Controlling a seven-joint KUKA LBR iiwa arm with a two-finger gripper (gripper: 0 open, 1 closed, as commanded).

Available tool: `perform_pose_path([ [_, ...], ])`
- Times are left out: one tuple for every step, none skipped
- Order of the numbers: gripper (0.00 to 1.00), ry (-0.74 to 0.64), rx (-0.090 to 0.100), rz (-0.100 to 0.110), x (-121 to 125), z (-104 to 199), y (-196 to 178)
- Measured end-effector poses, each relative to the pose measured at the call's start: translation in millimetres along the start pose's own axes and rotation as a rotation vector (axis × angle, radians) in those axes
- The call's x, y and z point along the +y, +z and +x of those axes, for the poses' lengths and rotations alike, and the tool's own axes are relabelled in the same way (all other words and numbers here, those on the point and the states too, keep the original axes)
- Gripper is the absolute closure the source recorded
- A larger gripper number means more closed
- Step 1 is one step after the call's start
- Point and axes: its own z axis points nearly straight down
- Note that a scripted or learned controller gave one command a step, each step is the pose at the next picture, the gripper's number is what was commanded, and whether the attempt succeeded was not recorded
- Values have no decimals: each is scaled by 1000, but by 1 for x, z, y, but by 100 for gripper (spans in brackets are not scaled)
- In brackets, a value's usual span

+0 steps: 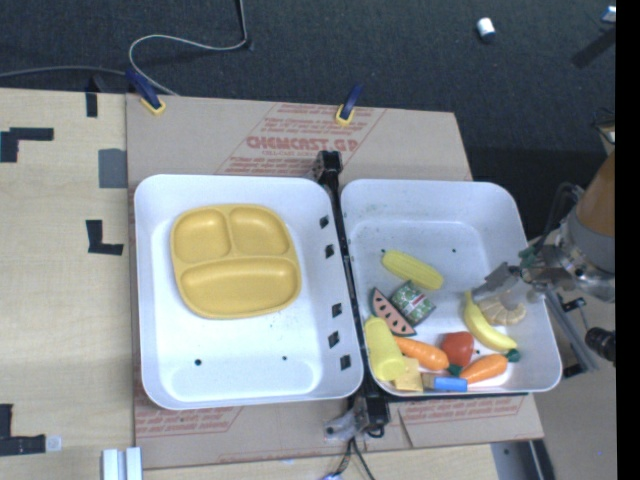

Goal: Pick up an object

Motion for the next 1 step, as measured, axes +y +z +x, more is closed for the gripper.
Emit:
perform_pose_path([
  [0, -2, 2, -1, 29, 45, 96],
])
